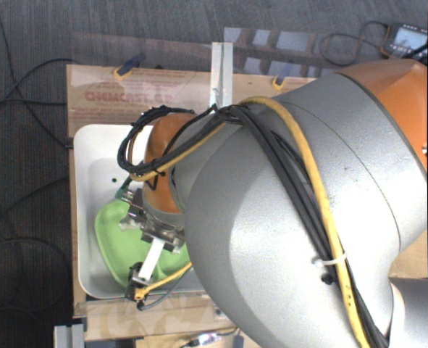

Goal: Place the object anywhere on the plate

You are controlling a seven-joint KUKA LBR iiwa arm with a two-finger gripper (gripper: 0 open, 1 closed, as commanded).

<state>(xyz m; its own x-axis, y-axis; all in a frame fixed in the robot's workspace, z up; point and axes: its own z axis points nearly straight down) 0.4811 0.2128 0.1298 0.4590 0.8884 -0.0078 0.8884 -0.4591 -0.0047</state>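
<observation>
A light green plate point(116, 241) lies in the near part of the left white bin point(90, 165). My gripper point(143, 220) hangs over the plate's far right part, with the grey arm behind it hiding much of the plate. A small dark green thing point(124, 189) peeks out at the plate's far edge, just left of the gripper. I cannot make out whether it is held. The arm covers the right bin.
The left bin's far left floor is bare white, with a small dark spot point(114, 180). Looped black and yellow cables point(137, 158) hang off the wrist over the bin. A wooden board point(127, 93) runs behind the bins.
</observation>
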